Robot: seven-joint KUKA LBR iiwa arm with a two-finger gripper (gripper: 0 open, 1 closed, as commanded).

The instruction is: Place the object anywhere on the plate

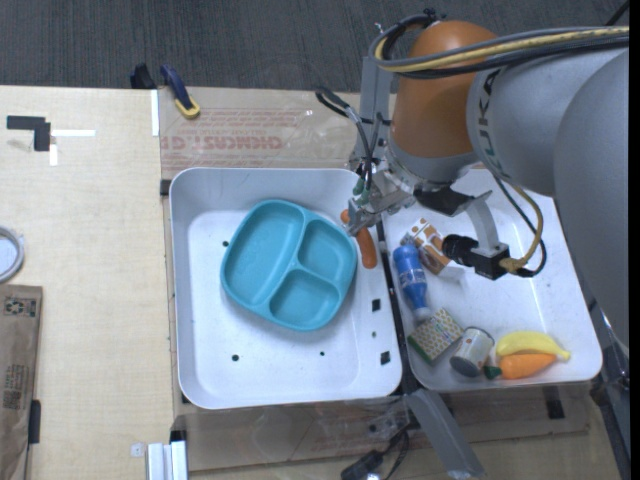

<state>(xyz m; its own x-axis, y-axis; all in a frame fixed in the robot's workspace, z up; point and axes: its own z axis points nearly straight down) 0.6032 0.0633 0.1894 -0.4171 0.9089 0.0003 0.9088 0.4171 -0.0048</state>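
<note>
Sausage: orange, at plate's right edge
Gripper: fingers closed on sausage's far end
Right bin: bottle, banana, carrot, can

Bright even light, soft shadows (mild glare on bins), sharp.

Plate compartments bare, open from above; bin wall and bottle crowd right side.

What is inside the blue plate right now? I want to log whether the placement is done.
The blue plate shows three bare compartments. An orange sausage-like object hangs just off its right rim, below the claw. The plate covers the white bin floor beneath it.
</note>
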